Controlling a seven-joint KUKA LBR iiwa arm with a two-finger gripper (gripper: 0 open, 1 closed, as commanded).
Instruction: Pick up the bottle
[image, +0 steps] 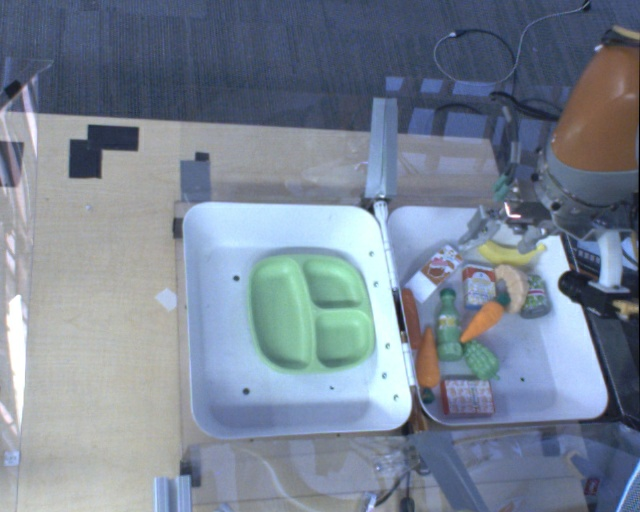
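The bottle is small and green with a pale label. It lies in the middle of the right bin, among other toy foods. An orange carrot lies just to its right, touching or nearly touching it. My gripper hangs over the bin's far part, above a yellow banana, up and to the right of the bottle. Its fingers are spread open and nothing is between them.
Around the bottle lie a second carrot, a bumpy green piece, a red box, a can and small packets. The left bin holds a green divided tray.
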